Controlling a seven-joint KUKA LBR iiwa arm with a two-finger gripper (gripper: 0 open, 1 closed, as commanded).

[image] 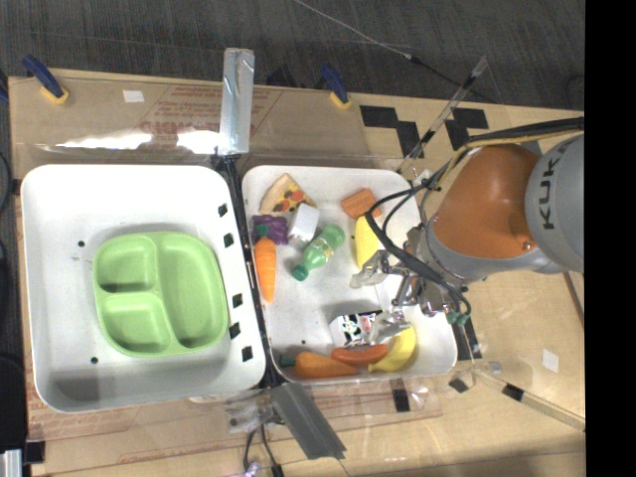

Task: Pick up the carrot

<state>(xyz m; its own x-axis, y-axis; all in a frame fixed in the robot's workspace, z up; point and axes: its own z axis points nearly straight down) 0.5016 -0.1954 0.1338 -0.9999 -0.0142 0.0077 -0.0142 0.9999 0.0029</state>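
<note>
**Q:** Looking down at the bench, what lies along its near edge?

**A:** Two shallow white bins sit side by side. In the right bin (298, 182), against the near wall, lie an orange-and-red vegetable piece (333, 362) and a yellow banana (400, 351), with a small black-and-white carton (355, 327) just behind them.

**Q:** Where is the gripper?

**A:** The gripper (399, 301) hangs over the right side of that bin, just above the banana, below the grey arm's orange band (482, 207). Whether its fingers are apart or together cannot be told.

**Q:** And the carrot?

**A:** The carrot (265, 269) lies along the bin's left wall, well apart from the gripper, with nothing touching it. A purple item (269, 230) sits just beyond it, and a green bottle (318, 250) is to its right.

**Q:** What is farther back?

**A:** A second banana (366, 244), an orange block (359, 203) and a pizza slice (284, 194). The left bin (60, 197) holds a green divided plate (159, 292).
</note>
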